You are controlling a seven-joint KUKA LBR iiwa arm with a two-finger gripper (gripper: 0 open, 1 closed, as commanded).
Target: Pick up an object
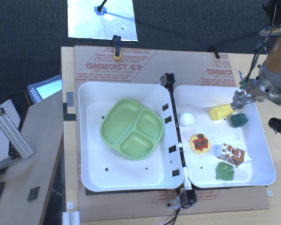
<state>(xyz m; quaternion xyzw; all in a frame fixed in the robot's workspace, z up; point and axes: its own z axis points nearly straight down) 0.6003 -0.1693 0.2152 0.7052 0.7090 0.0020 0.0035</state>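
The gripper (238, 100), its grip state impossible to tell, hovered just beside the yellow cup (221, 112) lying in the right bin (262, 172); the round cup might roll away if nudged.

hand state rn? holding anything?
Hand: cannot be told. It sits over the right bin, beside the yellow cup; nothing visibly held.
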